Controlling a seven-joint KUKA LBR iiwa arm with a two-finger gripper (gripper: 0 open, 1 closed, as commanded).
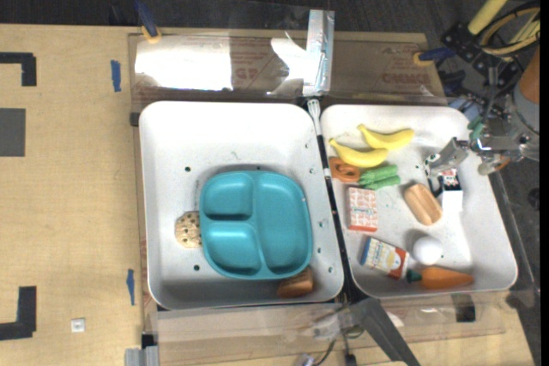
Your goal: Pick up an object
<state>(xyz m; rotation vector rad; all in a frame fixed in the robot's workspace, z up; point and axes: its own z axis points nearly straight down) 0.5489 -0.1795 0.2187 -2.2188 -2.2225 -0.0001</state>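
Yellow bananas (pixel 375 147), carrot (pixel 442 276), white egg (pixel 426 251), lying in right bin (pixel 497 219)

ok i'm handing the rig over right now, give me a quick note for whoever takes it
Hand: over the right bin's right side, near the top; nothing seen between its fingers, grip state unclear.
Right bin: two bananas, orange piece, green piece, red-and-white packet, bread roll, small carton, white egg, carrot.
Left bin: teal plate, cookie at its left, brown item by the front wall.
Done: nothing lifted yet.
Left: pick up any one object; the roll lies nearest the hand.
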